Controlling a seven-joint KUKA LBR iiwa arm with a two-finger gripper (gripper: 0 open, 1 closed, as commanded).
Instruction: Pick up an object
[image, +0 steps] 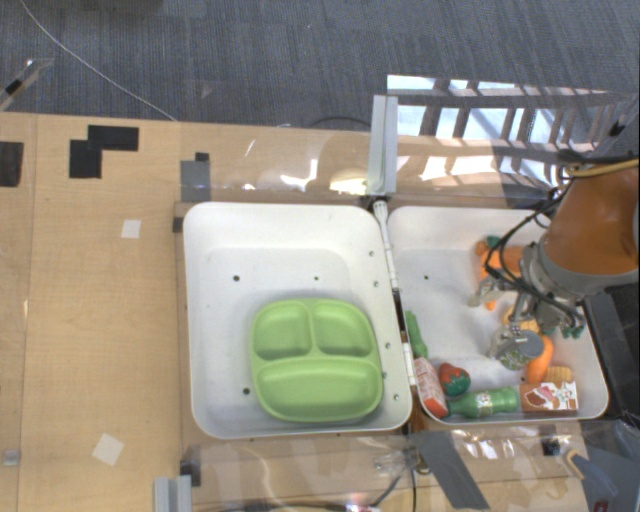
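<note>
The right bin (440, 250) holds several small items. An orange piece (489, 256) lies near its back, and a carrot-like orange piece (541, 362) sits by the right wall. Along the front wall lie a green bottle (486, 403), a red-and-white carton (552, 397) and a red fruit with a green top (455, 378). A red packet (428, 386) and a slim green item (414, 336) lie by the left wall. My gripper (516, 338) hangs low over the bin's right half, just left of the carrot-like piece, with a grey round part at its tip.
A green three-compartment plate (316, 360) lies in the left bin (230, 260). A metal divider (388, 270) separates the bins. The arm's orange band (598, 225) and cables overhang the right bin's far right corner. Wooden bench top (90, 330) stretches to the left.
</note>
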